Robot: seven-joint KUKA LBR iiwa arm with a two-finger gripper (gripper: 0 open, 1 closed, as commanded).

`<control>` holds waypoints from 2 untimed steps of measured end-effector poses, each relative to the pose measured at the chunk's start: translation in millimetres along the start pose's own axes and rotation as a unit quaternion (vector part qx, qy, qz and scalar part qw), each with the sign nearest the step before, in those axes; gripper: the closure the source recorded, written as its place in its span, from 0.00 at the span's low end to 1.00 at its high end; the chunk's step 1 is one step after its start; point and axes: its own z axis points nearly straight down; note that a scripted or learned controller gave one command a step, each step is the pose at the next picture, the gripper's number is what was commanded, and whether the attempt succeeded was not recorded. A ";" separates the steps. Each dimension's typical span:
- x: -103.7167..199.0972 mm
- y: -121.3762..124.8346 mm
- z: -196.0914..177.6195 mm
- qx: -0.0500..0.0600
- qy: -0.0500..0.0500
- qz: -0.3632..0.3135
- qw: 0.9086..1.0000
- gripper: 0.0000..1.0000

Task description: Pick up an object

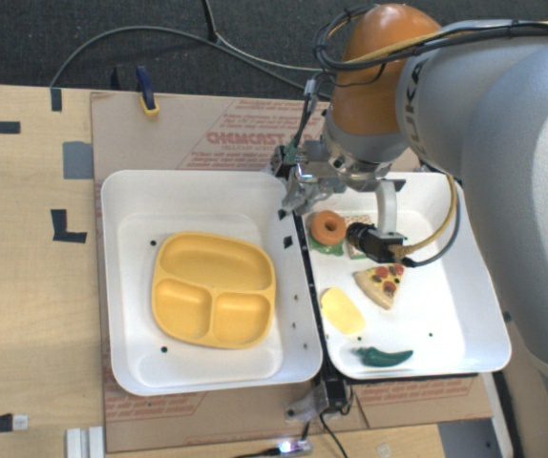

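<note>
The wooden worktop (26, 284) carries a cardboard sheet (226, 141), and two shallow white bins sit side by side on it. The grey arm (484, 141), with its orange band, reaches in from the right and covers the far right corner of the right bin (465, 313). The left bin (121, 284) holds a yellow divided plate (215, 289) with three compartments, lying flat near its middle.

The end effector (298, 184) hangs over the far end of the wall where the two bins meet. Whether it is apart or together I cannot tell, and nothing shows clamped in it.

The things to pick all lie in the left half of the right bin. A toy pizza slice (381, 285) lies near the middle. A pale yellow piece (341, 311) lies just to its near left. A toy doughnut (327, 227) sits on the far side, just beside the end effector. A dark green pepper (385, 356) lies by the near wall.
</note>
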 end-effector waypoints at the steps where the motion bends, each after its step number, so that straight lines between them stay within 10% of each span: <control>1: 52.4 -9.8 12.7 0.001 0.000 0.000 1.000 1.00; 2: 49.6 -9.2 12.0 0.000 0.000 0.002 1.000 0.00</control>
